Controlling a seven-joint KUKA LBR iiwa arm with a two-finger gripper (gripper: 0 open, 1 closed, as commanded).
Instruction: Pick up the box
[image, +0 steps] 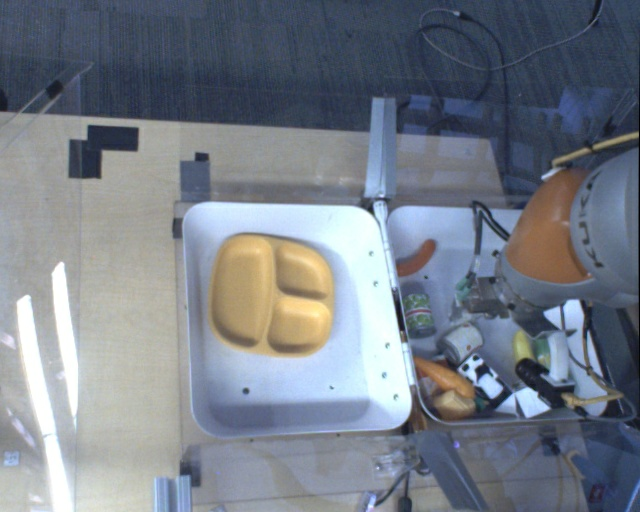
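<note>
Two white bins sit side by side, left bin (290, 415) and right bin (440, 228). Nearest in the right bin: one tan lump (455, 404), one orange carrot (441, 373) touching it, one small black-and-white piece (489, 381) just beside them, one black marker (541, 381) lying at a slant. A step farther back: one white cylinder (461, 341), one yellow-green item (523, 346), one small can (419, 313) close to the wall next to the left bin. The box (568, 322) looks to be the white flat shape at the right end of the right bin, partly hidden under the arm (560, 235) and crossed by a dark cable, so its outline is hard to make out. The gripper (487, 297) hangs low over the middle of the right bin, near the cylinder and apart from the box; cannot tell if it is released or clenched, and nothing is seen held. One small green item (465, 290) sits just beside it. Farthest in that bin is one orange-red sausage (416, 256). The left bin holds one yellow tray (270, 293) with three compartments. Beyond the bins: one metal post (381, 150) above the gap between the bins, two black marks (100, 148) on the bench, one black cable (470, 40) on the floor
</note>
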